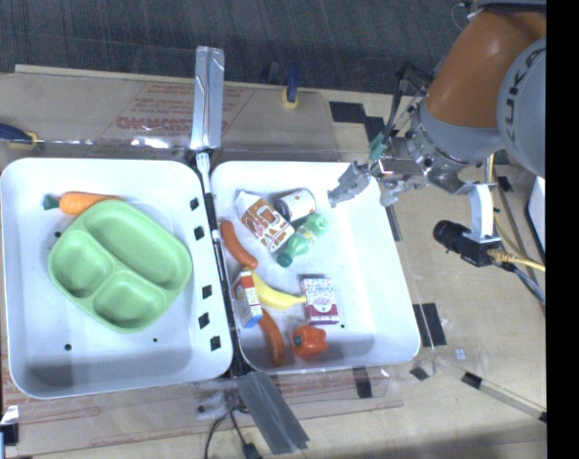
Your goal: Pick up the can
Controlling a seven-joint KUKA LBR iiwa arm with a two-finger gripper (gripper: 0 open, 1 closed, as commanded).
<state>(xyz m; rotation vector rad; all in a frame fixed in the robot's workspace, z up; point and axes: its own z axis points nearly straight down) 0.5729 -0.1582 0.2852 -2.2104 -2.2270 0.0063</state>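
Can (pixel 297 204): you'll find it lying on its side at the back of the right bin (pixel 385 256), wedged between the snack carton (pixel 265 222) and green bottle (pixel 303 238).
Axis: its length seems to run left-right, dark end leftward.
Gripper (pixel 366 180): poised just right of the can, over the bin's back corner; nothing is between its fingers, and you can't tell their spread.

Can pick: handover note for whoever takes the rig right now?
Gripper: above the right bin's far right part, nothing seen between its fingers.
Can: lying on its side at the far end of the right bin, between the orange-and-white carton and the green bottle, left of the gripper.
Done: no lift yet.
Left: shift left over the can, descend, grasp, lift.
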